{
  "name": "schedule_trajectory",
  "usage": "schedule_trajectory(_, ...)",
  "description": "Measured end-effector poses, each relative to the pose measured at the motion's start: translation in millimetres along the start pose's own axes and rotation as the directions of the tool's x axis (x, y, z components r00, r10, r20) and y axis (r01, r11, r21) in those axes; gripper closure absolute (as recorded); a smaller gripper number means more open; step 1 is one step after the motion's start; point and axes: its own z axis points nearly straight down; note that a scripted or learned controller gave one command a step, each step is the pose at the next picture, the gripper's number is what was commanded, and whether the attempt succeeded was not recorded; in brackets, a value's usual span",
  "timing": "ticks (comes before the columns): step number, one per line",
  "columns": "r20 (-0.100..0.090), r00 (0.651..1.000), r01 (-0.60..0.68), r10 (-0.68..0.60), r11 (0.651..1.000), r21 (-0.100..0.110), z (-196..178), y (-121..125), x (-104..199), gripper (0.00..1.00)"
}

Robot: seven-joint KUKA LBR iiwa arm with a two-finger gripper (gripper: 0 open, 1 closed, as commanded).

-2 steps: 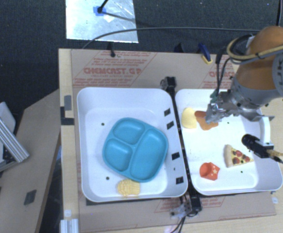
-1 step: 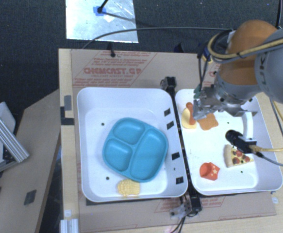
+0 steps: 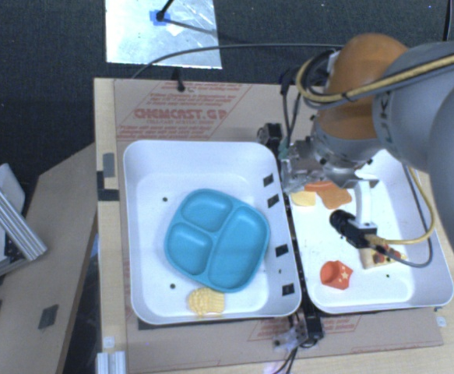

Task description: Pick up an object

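Note:
My gripper (image 3: 306, 176) hangs low over the back left corner of the right bin (image 3: 413, 287), under the grey wrist and its orange band. Just in front of it lie an orange slice-shaped piece (image 3: 333, 195) and a pale yellow piece (image 3: 303, 199), side by side on the bin floor. The arm hides the fingertips. A small red object (image 3: 336, 274) rests nearer the front of the same bin. In the left bin (image 3: 145, 185) sit a blue divided plate (image 3: 216, 238) and a yellow corn-like piece (image 3: 205, 301) at the front.
The two bins meet along a raised middle wall (image 3: 285, 232) with black clips. The bulky arm covers the back of the right bin. A cardboard sheet (image 3: 188, 107) lies behind the bins, and a metal frame (image 3: 8, 216) stands at the far left.

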Motion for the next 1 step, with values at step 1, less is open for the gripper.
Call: schedule_trajectory(1,0.0,1.0,0.0,0.0,1.0,-0.001,3.1,1.3,45.7,1.0)
